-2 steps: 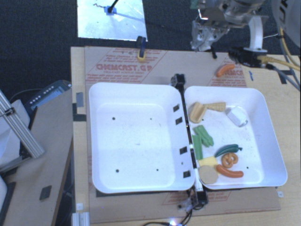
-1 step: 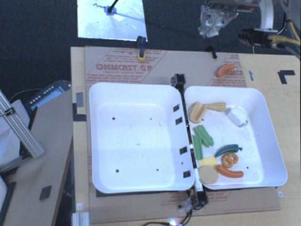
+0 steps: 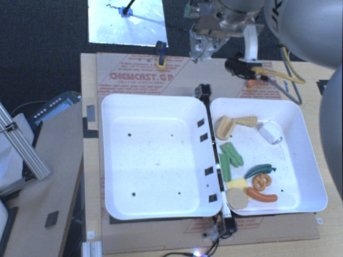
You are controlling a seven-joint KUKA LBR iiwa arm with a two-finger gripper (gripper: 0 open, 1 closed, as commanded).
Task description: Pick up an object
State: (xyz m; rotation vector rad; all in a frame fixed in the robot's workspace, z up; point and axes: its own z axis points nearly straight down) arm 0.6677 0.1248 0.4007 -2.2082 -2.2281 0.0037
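Note:
My gripper (image 3: 200, 48) hangs high over the back of the bench, beyond the far rim of both bins and near the line of the divider between them. Nothing shows beneath it. The right bin (image 3: 300, 143) holds several toy foods: a tan bread piece (image 3: 223, 127), a pale yellow wedge (image 3: 247, 121), a white-grey lump (image 3: 270, 132), green bean pods (image 3: 232, 154), a dark green pepper (image 3: 260, 170), a pretzel (image 3: 261, 182), a red sausage (image 3: 262, 197) and a tan round biscuit (image 3: 237, 199).
The left bin (image 3: 155, 159) lies beside the right one, joined by a black clipped divider (image 3: 210, 143). A yellow clamp (image 3: 161, 63) sits on the cardboard behind the left bin. A grey handset (image 3: 56, 107) and an aluminium rail (image 3: 21, 149) lie off the bench at left.

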